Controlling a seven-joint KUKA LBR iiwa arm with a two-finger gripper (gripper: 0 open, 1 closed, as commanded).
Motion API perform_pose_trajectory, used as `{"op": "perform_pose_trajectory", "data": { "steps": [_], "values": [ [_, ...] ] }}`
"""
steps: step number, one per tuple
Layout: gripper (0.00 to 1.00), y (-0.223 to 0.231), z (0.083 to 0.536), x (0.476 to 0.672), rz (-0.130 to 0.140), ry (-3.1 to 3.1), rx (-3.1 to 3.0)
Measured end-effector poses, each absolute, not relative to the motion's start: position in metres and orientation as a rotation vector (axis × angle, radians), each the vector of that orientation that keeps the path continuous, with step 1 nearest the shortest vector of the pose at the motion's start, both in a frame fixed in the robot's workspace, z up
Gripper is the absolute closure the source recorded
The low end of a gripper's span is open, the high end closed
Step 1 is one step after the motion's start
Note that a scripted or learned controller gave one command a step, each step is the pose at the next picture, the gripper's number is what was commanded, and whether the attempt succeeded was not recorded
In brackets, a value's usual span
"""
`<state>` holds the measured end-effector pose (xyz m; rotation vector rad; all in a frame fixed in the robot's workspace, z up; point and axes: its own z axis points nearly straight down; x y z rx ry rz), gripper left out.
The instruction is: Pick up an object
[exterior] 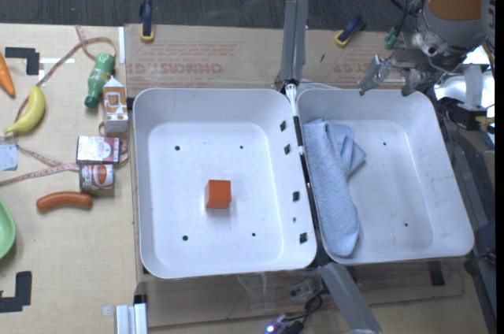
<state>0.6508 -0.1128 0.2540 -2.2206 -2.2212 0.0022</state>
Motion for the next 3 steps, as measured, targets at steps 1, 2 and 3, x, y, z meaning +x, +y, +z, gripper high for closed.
{"op": "perform_pose_trajectory", "data": {
  "steps": [1,2,3],
  "values": [
    [0.00,-0.101,0.150,0.624,0.006,-2.233,-2.205],
    [0.00,-0.120,0.092,0.609,0.001,-2.281,-2.160],
    [1.00,-0.122,0.102,0.609,0.001,-2.275,-2.166]
  ]
}}
